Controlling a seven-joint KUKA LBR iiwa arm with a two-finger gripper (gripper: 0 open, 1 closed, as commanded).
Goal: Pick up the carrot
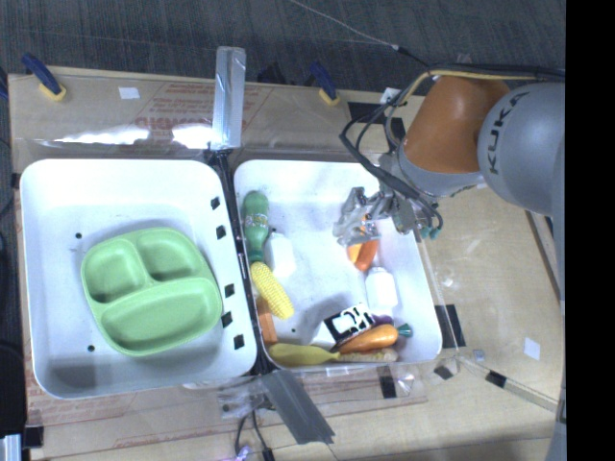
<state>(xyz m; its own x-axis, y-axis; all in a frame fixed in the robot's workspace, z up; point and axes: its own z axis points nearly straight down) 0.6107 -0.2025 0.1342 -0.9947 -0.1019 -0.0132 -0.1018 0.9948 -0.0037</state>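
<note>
grey KUKA arm with orange band (480, 137) reaches from right over right shallow white bin (317, 176) | green three-compartment plastic plate (149, 286) in left white bin (38, 257) | metal two-finger gripper (357, 221) directly above, apparently touching, short orange carrot (363, 254) by right wall; jaw opening cannot be told | yellow corn cob (271, 289) lower left of carrot

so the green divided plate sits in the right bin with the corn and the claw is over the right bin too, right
Not quite. In the camera view the green divided plate sits in the left bin, apart from the corn, which lies in the right bin. The claw is over the right bin, as you said.
</note>
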